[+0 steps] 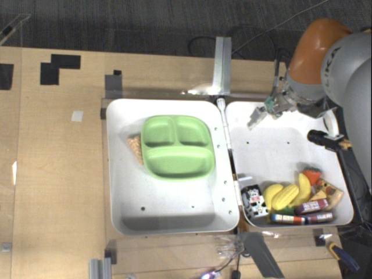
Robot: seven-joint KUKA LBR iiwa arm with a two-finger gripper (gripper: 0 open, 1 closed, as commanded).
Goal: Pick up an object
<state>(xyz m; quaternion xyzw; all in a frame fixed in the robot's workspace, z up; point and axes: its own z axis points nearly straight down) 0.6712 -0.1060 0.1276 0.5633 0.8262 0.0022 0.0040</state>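
My gripper [257, 117] hangs spread and empty; I should descend squarely over the banana [285, 195] below-right.

Robotics lab, wooden bench [52, 173], two white bins [116, 173], loose cables [261, 36]

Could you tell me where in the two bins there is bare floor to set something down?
Free: the left bin below the green tray, and the right bin middle, between the claw and the toy pile. Its near corner is crowded.
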